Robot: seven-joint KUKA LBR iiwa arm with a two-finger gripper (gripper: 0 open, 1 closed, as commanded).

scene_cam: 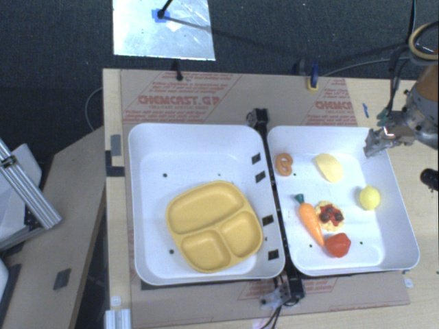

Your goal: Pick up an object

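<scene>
**Objects: small toy foods, loose on the floor of the right bin**

Objects scattered over the right bin (394, 204), a shallow tray of smooth white plastic with rounded corners. Nearest the divider, a small orange ring (283, 163), pretzel-like. Beside it toward the right, a pale yellow oblong piece (329, 167), smooth and slightly tapered. Farther right, near the bin's right wall, a round yellow ball (370, 197), lemon-like. Lower down, a carrot (311, 223), orange with a green tip, lying at a slant and touching a small flat piece with red and dark topping (331, 215). Just below that, a glossy red rounded piece (337, 245), tomato-like.

In the left bin (147, 184), a matte yellow divided tray (214, 225), three compartments, soft rounded outline.

Under both bins, brown cardboard printed with red lettering (178, 100).

Gripper (378, 142) at the right bin's upper right corner, above the rim, well apart from every toy. Grey metal, small and blurred; cannot tell whether spread or closed. Nothing visibly held.
</scene>
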